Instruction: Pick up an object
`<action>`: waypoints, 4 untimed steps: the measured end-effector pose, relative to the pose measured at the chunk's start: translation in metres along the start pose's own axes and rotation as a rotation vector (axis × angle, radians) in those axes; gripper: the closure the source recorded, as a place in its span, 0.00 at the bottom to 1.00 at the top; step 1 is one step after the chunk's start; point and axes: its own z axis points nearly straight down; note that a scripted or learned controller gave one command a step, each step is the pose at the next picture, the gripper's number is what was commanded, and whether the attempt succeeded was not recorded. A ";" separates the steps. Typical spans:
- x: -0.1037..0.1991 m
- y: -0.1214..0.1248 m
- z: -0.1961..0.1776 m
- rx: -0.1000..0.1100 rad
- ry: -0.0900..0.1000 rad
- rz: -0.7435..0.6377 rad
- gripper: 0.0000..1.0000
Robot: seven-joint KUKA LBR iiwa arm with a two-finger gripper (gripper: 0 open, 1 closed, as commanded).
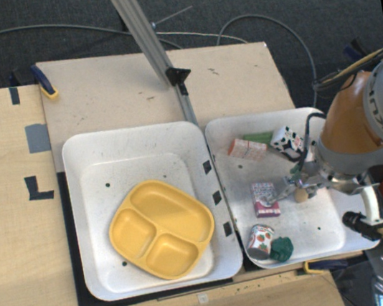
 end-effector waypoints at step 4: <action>-0.004 0.000 -0.144 -0.003 -0.002 -0.002 1.00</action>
